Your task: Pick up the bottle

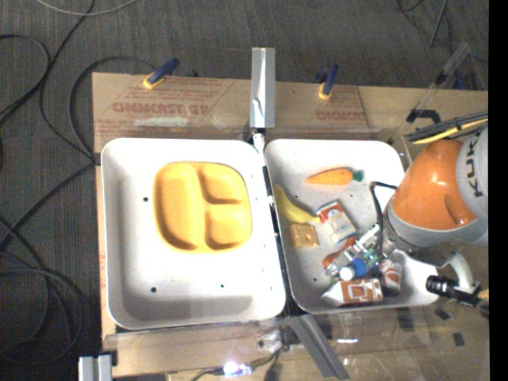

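Your gripper (367,248) sits low in the right bin (397,161), by the bottle (354,269); its grip can't be told.

Floor: I see dark grey carpet (55,46) crossed by loose black cables (32,236).
Bench top: brown cardboard sheet (182,105), held by blue-and-yellow clamps (161,73).
Light: even, with a small glare at the bench's front edge.

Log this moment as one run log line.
arm: over right white bin | claw: at clutter near small blue-capped bottle | grasp: unconfirmed
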Controlling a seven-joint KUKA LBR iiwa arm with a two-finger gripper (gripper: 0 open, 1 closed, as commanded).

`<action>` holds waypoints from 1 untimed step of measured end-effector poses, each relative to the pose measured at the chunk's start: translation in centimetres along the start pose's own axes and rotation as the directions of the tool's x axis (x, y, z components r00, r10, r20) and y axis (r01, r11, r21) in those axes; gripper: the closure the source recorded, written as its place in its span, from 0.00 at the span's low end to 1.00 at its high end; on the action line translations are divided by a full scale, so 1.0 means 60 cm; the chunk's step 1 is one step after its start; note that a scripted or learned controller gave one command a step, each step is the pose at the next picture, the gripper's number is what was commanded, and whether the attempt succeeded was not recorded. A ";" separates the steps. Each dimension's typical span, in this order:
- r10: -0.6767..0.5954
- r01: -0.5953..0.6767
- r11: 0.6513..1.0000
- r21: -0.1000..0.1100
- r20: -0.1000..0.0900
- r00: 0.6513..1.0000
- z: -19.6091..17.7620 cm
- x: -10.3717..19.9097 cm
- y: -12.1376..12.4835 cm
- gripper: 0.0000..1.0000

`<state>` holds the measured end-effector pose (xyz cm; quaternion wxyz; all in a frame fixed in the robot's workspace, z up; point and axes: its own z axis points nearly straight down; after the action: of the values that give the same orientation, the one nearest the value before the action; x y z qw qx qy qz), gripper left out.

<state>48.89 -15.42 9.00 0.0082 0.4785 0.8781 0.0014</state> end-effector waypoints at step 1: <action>0.586 -0.586 0.810 -0.003 0.001 0.810 0.000 0.042 0.029 0.00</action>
<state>49.01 -12.36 8.97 0.0089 0.7258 0.6878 0.0047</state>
